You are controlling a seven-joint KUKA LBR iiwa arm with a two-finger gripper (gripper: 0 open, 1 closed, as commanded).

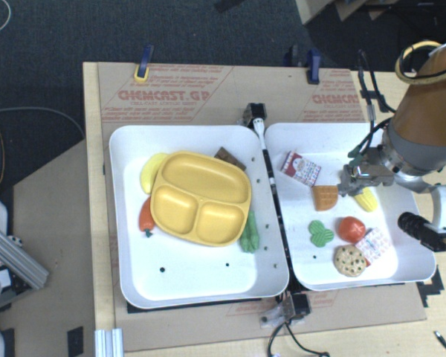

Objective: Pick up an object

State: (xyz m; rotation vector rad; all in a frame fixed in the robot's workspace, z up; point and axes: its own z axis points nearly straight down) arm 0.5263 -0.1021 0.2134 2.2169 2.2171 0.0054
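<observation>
My gripper hangs low over the right bin, at its right-middle part. It sits between an orange toast-like piece on its left and a small yellow corn piece just below and to its right. The angle hides how the gripper stands, and I see nothing held in it. Also in this bin lie a red-and-white packet, a green toy vegetable, a red tomato, a round cookie and a red-and-white wrapper.
The left bin holds a big yellow compartment tray, a yellow piece, a red-orange piece, a green leafy piece and a brown piece. The arm's grey and orange body covers the right bin's right edge.
</observation>
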